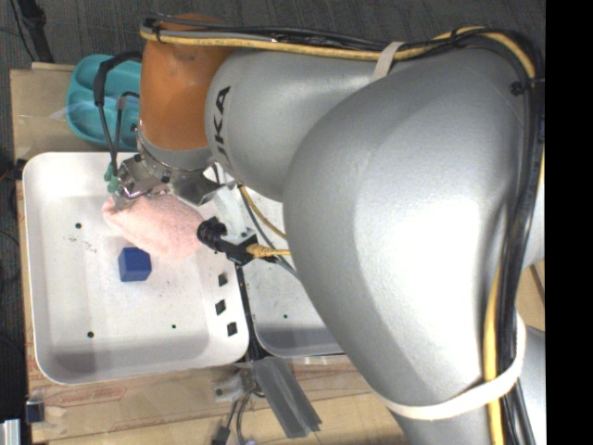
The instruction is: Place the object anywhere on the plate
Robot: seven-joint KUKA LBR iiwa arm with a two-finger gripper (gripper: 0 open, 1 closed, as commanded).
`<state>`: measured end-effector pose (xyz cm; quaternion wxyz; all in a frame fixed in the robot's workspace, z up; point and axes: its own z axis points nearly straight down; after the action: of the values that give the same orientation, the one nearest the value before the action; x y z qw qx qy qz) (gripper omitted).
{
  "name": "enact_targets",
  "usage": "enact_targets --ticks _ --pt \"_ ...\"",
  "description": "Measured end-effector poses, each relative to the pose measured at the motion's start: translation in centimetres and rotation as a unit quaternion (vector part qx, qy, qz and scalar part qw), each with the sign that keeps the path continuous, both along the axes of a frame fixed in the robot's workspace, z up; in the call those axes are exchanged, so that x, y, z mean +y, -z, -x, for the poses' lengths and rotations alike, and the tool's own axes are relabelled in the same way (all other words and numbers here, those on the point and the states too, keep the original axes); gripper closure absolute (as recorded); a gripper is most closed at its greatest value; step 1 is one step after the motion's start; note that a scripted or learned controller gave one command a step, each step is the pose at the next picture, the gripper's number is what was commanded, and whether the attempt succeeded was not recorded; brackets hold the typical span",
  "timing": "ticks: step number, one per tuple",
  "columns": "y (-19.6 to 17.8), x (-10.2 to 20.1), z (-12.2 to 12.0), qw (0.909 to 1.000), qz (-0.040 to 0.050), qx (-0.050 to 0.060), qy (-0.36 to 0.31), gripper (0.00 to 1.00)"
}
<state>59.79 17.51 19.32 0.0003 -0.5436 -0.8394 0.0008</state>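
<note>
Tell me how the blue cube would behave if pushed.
The blue cube rests flat on the left bin floor, so it would probably slide, not roll. Its sharp edges suggest stiffness. It looks small, likely light.

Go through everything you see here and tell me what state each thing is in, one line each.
Small blue cube: resting flat on the left white bin's floor, apart from the plate.
Pale pink plate: lying in the same bin, partly under the wrist.
Gripper: low over the plate's far edge.
Teal bag: sitting behind the bin.
</note>
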Motion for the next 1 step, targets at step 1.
enact_targets --ticks 1 --pt "-1.44 -2.3 -4.88 0.9993 0.0001 0.0 0.038 1.0"
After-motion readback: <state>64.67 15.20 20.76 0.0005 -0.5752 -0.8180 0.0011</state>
